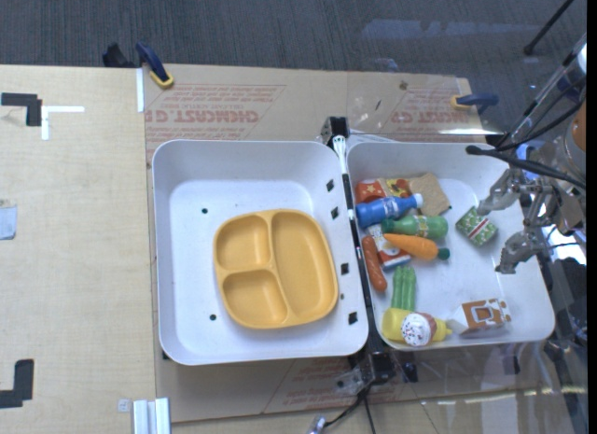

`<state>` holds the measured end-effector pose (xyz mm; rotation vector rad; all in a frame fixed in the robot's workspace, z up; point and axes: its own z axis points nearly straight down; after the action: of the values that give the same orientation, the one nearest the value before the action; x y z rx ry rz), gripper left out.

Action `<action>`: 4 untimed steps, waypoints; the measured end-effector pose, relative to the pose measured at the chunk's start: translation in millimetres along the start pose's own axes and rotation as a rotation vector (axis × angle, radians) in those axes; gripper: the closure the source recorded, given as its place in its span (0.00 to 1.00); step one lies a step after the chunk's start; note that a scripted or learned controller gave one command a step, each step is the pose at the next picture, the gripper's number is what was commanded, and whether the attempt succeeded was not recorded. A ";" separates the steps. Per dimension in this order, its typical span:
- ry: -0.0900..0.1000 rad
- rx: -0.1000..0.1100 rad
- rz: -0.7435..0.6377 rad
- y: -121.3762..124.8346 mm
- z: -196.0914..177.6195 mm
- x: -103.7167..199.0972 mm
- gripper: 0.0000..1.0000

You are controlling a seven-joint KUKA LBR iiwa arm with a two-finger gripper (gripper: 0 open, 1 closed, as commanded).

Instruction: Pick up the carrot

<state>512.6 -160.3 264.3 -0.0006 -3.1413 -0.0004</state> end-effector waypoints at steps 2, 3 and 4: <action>-0.002 0.001 0.300 6.6 85.4 -23.6 0.00; 0.000 0.000 0.380 60.0 133.1 -61.1 0.00; -0.003 0.001 0.574 40.4 172.3 -49.9 0.00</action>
<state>562.5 -119.8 92.0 -0.8910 -3.0149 0.0006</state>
